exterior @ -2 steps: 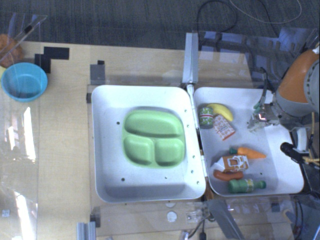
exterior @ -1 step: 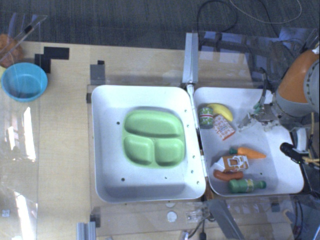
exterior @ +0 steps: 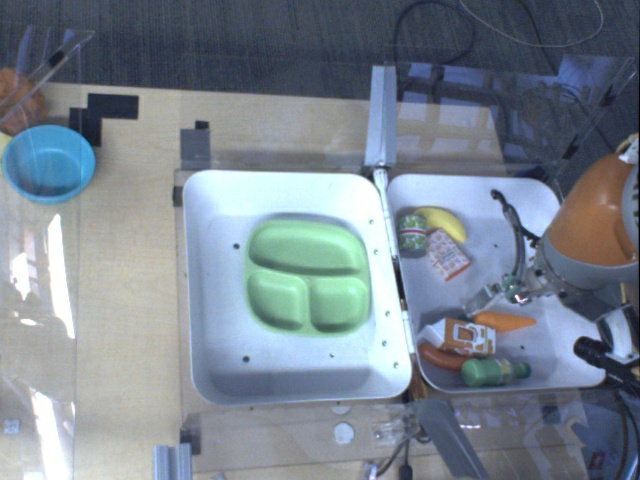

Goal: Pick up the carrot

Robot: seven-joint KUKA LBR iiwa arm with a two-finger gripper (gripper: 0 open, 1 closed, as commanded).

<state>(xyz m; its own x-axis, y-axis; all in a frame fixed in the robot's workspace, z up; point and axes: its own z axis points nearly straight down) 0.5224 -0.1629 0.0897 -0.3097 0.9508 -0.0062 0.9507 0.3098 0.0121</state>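
- Carrot (exterior: pixel 506 320) lies flat in the right bin (exterior: pixel 545 203), near its front, pointing right, just beside a small carton (exterior: pixel 470 337).
- Hand (exterior: pixel 508 293) sits just above the carrot's thick end; whether it is wide or narrow, I cannot tell.
- Judged light, stiff, smooth and tapered, so liable to roll or slip.
- Best gripped across the thicker middle, clear of the carton.
- Left bin holds a green tray (exterior: pixel 306 275).

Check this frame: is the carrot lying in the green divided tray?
No. The carrot lies in the right bin, while the green tray sits in the left bin.
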